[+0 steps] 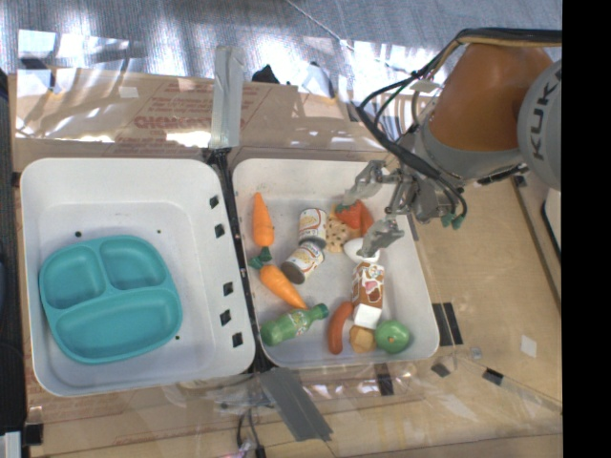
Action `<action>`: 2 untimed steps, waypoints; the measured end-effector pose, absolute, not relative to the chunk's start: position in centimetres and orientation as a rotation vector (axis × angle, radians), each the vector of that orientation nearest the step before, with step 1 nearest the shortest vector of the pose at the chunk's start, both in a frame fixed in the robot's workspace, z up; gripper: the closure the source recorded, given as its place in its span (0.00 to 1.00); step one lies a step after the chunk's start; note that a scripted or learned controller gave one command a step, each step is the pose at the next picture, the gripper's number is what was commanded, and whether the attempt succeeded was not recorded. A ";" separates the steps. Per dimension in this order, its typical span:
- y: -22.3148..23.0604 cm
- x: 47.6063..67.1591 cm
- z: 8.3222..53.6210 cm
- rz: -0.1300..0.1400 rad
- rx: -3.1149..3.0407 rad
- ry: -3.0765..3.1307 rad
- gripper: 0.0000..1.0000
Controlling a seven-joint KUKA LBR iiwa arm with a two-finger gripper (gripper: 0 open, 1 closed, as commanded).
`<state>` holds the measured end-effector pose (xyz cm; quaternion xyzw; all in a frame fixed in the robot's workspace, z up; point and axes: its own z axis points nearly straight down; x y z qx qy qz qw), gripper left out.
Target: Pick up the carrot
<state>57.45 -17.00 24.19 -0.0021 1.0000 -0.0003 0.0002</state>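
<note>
Tape (294, 404) and a loose cable lie at the bench's front edge, below the joint of the two bins, apparently to hold the bins in place. Behind them, the left bin (38, 189) holds one teal tray (111, 297) with three compartments, set toward its left side. The right bin (420, 284) holds all the loose items. Two carrots lie near its left wall: one carrot (262, 219) points roughly upright in the view, well inside the wall, and a second carrot (282, 285) lies below it at a slant, its green top toward the wall. Either satisfies the task. A can (311, 227) and a small jar (301, 260) lie just right of the carrots. A green bottle (294, 323), a sausage (338, 327), and a green apple (392, 335) rest along the front wall. The gripper (374, 208) hangs over the bin's right rear area, fingers spread and holding nothing, with an orange item (355, 217) between or just under them. It is well apart from both carrots, so a leftward traverse is judged necessary before any descent. The arm (487, 103) enters from the right, cables looped above the wrist. Brown cardboard (124, 113) covers the bench behind the bins, with grey flooring beyond.
</note>
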 end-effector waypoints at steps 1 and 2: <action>-12.9 55.1 14.0 0.006 -0.112 3.147 0.00; -8.9 52.7 9.1 0.003 0.052 3.143 0.00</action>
